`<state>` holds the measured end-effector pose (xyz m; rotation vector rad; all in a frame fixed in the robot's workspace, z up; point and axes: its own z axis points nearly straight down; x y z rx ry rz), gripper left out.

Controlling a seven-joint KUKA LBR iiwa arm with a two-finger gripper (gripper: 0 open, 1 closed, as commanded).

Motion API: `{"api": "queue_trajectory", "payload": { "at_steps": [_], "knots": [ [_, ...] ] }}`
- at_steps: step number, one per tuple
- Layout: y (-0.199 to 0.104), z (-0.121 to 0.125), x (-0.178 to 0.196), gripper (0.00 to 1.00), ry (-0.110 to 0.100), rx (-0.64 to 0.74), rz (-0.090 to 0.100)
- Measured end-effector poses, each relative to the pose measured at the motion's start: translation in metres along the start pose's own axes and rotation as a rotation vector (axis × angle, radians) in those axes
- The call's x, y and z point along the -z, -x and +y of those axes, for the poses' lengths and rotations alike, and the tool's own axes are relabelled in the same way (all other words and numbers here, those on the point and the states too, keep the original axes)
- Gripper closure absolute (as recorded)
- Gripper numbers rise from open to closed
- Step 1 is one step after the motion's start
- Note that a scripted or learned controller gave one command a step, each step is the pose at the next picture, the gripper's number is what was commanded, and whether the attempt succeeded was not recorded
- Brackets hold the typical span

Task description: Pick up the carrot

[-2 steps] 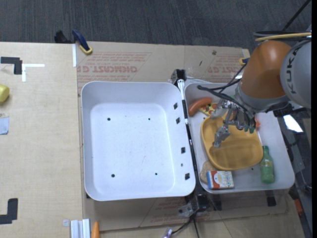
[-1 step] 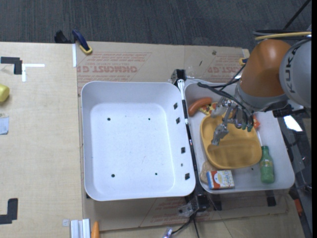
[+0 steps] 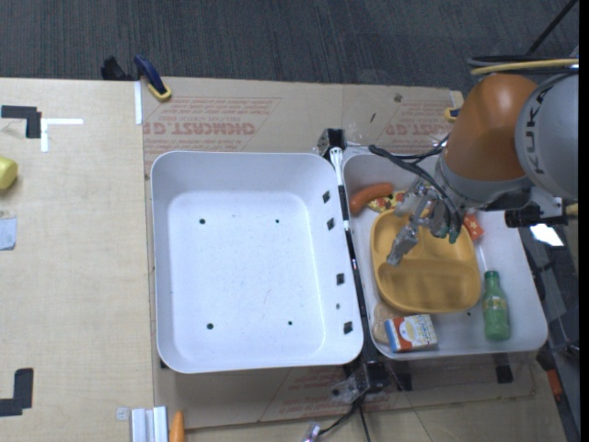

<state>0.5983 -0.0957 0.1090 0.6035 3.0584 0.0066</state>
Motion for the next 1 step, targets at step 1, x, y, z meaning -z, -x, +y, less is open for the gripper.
{"api": "queue_trajectory", "payload": {
  "at_steps": [1],
  "knots": [
    [0.015, 0.003, -0.0005, 0.0, 0.002, -0.148, 0.009]
  ]
}}
